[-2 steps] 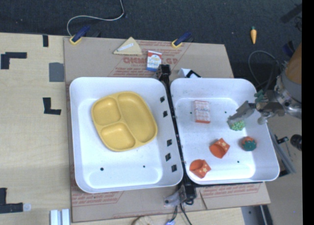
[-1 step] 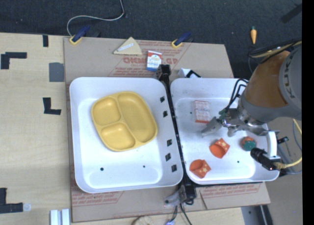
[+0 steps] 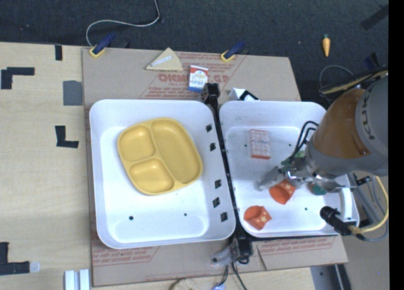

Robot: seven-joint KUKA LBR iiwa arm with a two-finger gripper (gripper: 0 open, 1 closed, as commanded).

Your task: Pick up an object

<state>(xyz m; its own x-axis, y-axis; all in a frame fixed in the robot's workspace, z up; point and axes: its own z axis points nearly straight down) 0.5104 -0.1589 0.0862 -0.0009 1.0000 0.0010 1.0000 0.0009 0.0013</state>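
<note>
Two white bins, camera view: left bin (image 3: 107, 219) holds a yellow divided plate (image 3: 159, 155); right bin (image 3: 278, 110) holds a small printed packet (image 3: 259, 143) and two orange-red pieces. Gripper (image 3: 282, 178) is low in the right bin, just above the upper orange piece (image 3: 281, 192); whether it is open or closed, cannot tell. Lower orange piece (image 3: 257, 217) sits near the front wall. Nothing visibly lifted, so the pick looks not yet done.
</note>
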